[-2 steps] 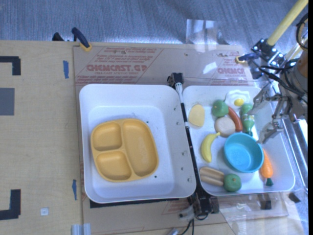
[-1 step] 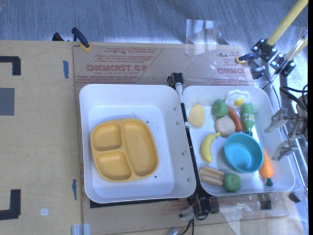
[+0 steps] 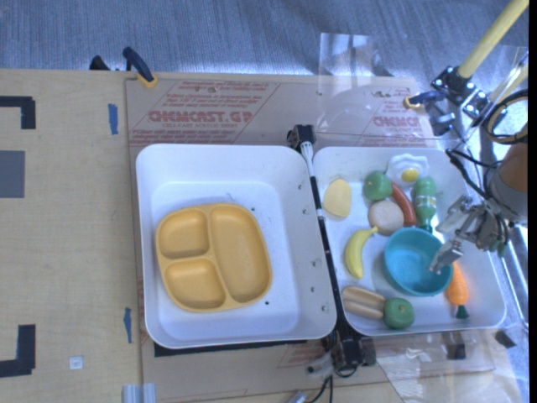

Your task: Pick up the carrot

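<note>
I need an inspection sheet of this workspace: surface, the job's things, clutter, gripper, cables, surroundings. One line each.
Surface: two white bins side by side, left bin and right bin, on a cardboard sheet.
Job's things: carrot lies at the right bin's near right corner, beside the blue bowl.
Clutter: banana, hot dog, fried egg, other toy foods; yellow divided plate in the left bin.
Gripper: gripper above the bowl's right rim, beside the carrot.
Cables: black cables at right.
Surroundings: wooden bench, grey floor beyond.
</note>
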{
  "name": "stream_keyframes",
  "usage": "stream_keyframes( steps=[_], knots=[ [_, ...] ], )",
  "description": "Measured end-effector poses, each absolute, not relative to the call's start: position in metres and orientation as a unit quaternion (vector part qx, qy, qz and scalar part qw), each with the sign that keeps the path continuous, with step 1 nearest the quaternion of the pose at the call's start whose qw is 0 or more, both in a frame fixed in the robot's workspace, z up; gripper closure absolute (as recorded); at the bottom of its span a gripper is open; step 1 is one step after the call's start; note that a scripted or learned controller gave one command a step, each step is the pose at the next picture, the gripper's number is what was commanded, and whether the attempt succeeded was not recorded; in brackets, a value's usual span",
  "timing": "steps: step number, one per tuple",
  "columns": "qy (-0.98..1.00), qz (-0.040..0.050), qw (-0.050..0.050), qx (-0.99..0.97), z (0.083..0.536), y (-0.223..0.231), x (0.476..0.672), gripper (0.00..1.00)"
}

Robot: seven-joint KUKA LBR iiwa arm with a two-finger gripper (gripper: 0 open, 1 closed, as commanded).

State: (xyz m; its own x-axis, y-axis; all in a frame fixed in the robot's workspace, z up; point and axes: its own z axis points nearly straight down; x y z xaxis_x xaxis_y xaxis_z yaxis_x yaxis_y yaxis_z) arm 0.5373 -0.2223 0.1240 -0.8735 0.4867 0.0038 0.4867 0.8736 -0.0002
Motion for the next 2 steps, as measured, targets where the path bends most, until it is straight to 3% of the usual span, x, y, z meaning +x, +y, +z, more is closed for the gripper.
stream_keyframes(
  steps=[1,2],
  knots=[
    [-0.999,0.0013,-0.005,-0.054,0.120,-0.224,0.482,0.00],
    [-0.999,0.0007,-0.006,-0.047,0.092,-0.223,0.490,0.00]
  ],
)
